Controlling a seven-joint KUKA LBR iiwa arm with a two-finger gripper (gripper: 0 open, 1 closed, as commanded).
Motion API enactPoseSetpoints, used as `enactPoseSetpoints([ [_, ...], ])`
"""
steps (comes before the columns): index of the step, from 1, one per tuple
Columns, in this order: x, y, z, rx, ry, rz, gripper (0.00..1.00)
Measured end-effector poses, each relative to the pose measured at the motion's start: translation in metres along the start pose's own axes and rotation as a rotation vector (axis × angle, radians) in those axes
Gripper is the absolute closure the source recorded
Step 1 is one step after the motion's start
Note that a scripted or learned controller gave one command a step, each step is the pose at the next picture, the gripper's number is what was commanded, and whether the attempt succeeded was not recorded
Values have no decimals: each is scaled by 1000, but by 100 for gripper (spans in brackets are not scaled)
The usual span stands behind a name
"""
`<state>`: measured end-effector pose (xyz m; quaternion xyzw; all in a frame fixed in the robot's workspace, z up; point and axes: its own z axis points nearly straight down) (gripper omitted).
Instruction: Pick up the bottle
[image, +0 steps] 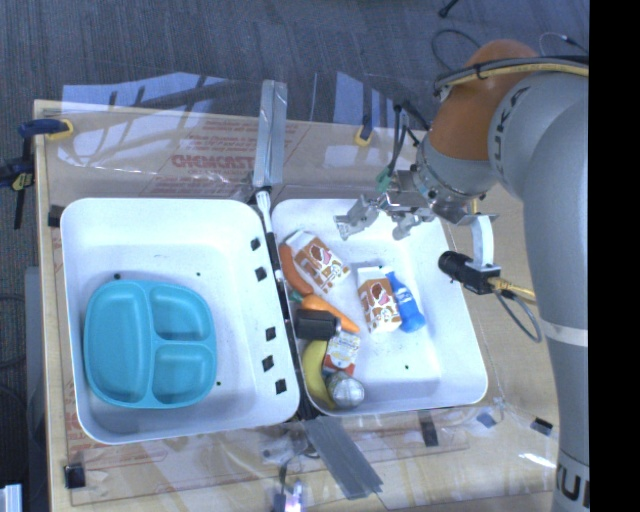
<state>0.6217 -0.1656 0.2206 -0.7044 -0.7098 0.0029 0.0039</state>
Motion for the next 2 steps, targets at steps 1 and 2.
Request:
enactPoseSetpoints([
  [1,-45,-59,26,0,-1,37,0],
  [2,-40,-105,28,-1,0,24,0],
])
